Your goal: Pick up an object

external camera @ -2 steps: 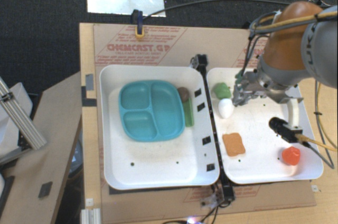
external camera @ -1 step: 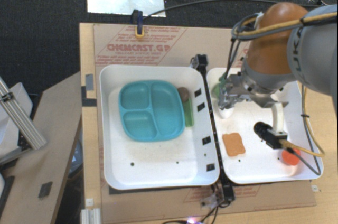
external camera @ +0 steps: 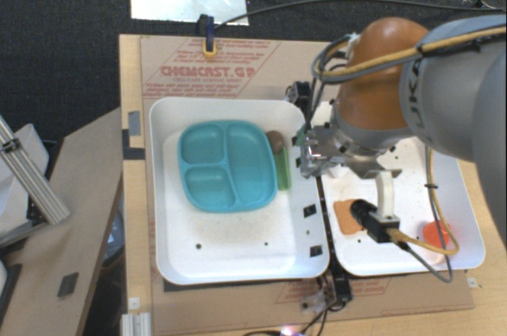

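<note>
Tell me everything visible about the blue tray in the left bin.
The tray is turquoise, looks like plastic, with rounded corners and three compartments: two on top, one wide below. It lies flat, slightly rotated, in the upper middle of the left bin. A green strip lies along its right edge and a brown lump sits at its upper right corner.

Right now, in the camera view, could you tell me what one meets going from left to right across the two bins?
Left bin's wall → teal divided plate → green strip at the plate's right edge → gripper → orange flat piece → red-orange object near the right bin's far edge.
</note>
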You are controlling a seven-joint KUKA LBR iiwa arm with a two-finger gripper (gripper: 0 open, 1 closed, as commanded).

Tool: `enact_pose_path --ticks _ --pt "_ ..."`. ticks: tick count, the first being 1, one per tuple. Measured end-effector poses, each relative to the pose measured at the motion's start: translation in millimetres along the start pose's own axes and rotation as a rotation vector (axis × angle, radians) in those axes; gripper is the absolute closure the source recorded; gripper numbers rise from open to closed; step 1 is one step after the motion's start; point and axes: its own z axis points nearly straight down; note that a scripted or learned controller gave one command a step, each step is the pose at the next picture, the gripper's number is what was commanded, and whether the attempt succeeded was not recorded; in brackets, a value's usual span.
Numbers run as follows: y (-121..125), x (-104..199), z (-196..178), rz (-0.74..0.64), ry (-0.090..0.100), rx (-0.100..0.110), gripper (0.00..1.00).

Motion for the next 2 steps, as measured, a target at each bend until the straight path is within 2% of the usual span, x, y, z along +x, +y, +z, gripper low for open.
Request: enact_pose_path --ticks 1,2 --pt "-10.4 42.3 2.8 0.001 -0.001 0.000 1.00" --pt "-9.9 40.0 2.6 0.005 -0.002 -0.001 0.00"
